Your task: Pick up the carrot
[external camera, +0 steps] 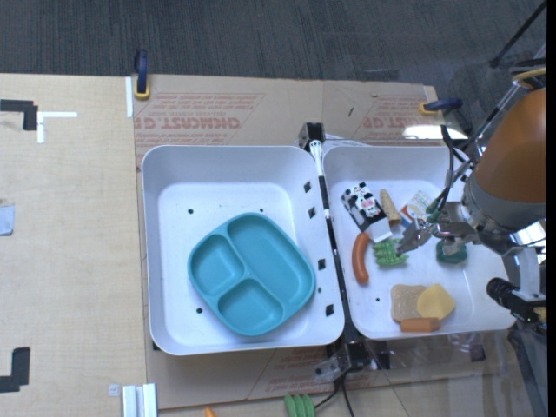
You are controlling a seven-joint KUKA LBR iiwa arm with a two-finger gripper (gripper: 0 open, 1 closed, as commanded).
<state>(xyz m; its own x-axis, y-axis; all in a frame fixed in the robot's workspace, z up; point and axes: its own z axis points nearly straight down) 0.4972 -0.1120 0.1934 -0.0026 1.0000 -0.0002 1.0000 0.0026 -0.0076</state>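
Observation:
The carrot is a short orange piece lying near the front wall of the right bin, just below a slice of bread and a yellow wedge. My gripper hangs over the middle of that bin, above and a little behind the carrot. It sits close to a green broccoli piece and is well apart from the carrot. Nothing shows as held.
A red-orange sausage lies at the right bin's left side, with a black-and-white cow toy and a tan stick behind it. A teal item sits under the wrist. The left bin holds a blue divided plate.

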